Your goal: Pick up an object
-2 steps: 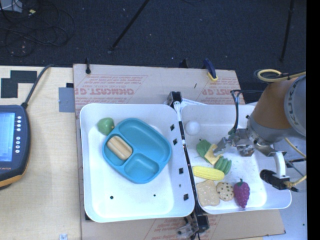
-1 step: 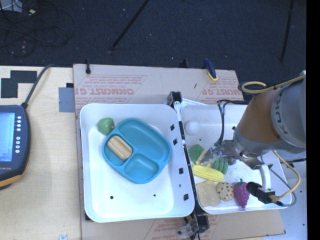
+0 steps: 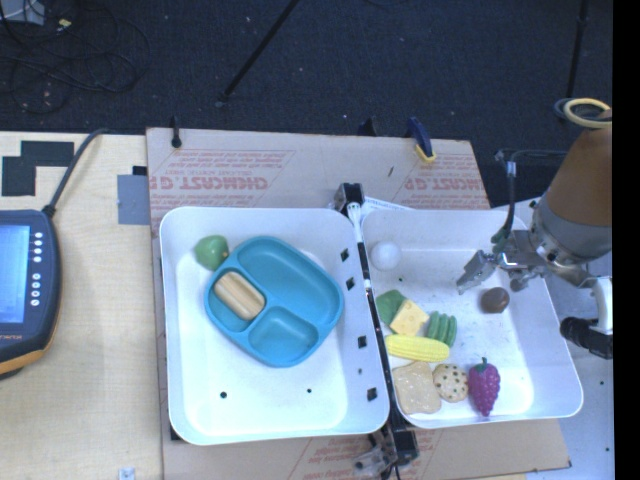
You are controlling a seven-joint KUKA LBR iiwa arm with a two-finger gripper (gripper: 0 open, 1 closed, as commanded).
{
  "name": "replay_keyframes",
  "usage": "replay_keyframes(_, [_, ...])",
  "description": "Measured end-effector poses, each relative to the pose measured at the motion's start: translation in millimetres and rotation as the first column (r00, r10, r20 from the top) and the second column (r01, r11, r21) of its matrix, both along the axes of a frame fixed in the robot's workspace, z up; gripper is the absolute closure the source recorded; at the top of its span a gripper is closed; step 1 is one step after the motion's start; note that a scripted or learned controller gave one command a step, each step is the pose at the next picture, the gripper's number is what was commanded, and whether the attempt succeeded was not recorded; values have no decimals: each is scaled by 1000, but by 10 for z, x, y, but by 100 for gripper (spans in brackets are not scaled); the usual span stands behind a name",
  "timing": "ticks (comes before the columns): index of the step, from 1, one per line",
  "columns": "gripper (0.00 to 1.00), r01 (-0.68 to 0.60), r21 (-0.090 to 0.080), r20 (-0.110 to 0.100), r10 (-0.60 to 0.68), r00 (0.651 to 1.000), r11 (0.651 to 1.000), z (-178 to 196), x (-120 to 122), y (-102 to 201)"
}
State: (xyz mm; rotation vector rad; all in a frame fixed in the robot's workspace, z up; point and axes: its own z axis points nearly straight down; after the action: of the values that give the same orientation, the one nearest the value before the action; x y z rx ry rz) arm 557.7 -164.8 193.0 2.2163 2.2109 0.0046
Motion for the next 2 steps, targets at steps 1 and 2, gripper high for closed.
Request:
replay_keyframes(1, [0, -1, 4, -12, 1, 1000, 1000, -335, 222, -411])
replay_keyframes(2, [0, -2, 7, -12, 2, 1000, 1000, -1089, 232, -452])
